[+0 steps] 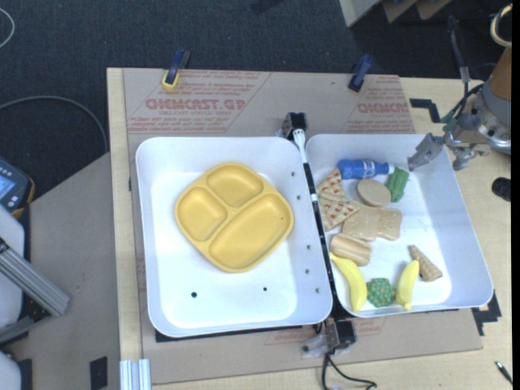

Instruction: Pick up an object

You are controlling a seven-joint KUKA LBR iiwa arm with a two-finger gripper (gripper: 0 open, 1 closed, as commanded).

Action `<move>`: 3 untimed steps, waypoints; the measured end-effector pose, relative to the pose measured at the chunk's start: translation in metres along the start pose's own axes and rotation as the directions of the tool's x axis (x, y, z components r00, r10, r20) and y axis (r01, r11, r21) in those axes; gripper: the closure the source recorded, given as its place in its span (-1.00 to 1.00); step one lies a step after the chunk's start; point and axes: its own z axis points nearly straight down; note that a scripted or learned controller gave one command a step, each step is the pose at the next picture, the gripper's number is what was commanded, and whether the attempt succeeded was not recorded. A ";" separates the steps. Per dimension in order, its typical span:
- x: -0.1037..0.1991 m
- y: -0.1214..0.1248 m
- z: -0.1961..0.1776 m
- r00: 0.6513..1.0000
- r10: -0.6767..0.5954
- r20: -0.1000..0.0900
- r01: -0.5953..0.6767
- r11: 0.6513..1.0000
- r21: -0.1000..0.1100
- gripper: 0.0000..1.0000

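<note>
Nearest, along the right bin's front edge, a banana, green broccoli, a second banana and a cone are lying. Behind them are sitting bread, waffles, a cookie and a blue bottle. The left bin is holding a yellow divided plate. The worktop's board is reading "CHEMCAST GP". The pincer is hovering at the right bin's far corner, carrying nothing, its spread unclear.
</note>
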 end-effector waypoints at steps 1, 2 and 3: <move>0.008 -0.004 0.046 1.000 0.001 0.000 -0.001 1.000 -0.002 -1.00; 0.011 0.006 0.097 1.000 -0.001 0.000 0.001 1.000 -0.002 -1.00; 0.012 0.006 0.111 1.000 -0.001 0.001 0.001 1.000 -0.002 -1.00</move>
